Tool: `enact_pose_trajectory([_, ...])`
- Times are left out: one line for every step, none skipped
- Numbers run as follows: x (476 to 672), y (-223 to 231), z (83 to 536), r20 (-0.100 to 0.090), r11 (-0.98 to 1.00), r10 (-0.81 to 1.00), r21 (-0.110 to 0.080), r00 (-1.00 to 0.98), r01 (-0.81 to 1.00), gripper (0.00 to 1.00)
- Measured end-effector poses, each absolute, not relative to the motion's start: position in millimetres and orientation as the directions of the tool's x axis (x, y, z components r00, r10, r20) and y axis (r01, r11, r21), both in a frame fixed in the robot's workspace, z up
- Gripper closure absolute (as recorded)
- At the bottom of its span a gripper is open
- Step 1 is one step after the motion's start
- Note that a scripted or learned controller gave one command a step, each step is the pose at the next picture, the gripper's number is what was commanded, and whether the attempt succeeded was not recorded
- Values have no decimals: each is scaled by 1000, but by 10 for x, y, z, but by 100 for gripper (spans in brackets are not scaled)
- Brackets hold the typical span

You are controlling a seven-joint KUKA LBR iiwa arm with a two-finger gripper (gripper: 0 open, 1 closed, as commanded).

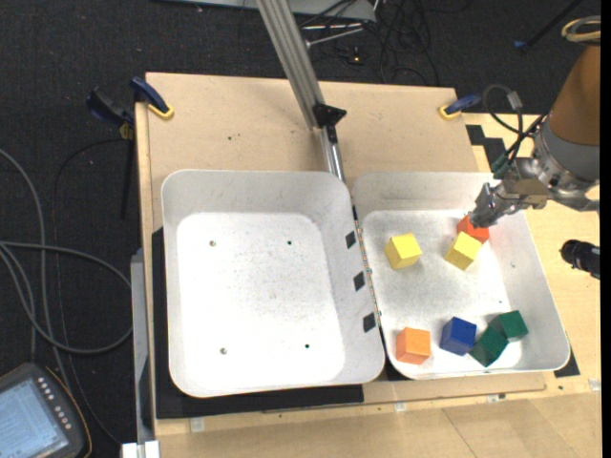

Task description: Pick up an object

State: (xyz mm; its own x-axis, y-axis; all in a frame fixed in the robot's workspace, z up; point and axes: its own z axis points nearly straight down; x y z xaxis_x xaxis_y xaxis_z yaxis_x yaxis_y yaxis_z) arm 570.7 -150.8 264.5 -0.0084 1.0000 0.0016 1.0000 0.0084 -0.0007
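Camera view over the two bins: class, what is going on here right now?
A grey robot arm reaches in from the right, its hand low over a red block in the right bin. Beside it lie two yellow blocks, and nearer the front an orange block, a blue block and two green blocks. Nothing is lifted.

1 fixed camera above the bench (239,127), slanting down over both bins (256,280).

No text or number can be read; the screen (29,418) at lower left seems too blurred
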Motion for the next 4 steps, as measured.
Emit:
enact_pose_trajectory([5672, -982, 2499, 2, 8, 1000, -1, -8, 1000, 100])
enact_pose_trajectory([5594, -407, 2373, 2, 9, 1000, -2, -9, 1000, 100])
enact_pose_trajectory([5575, 124, 2283, 2, 9, 1000, -1, -9, 1000, 100])
enact_pose_trajectory([5522, 617, 2385, 2, 9, 1000, 1, -9, 1000, 100])
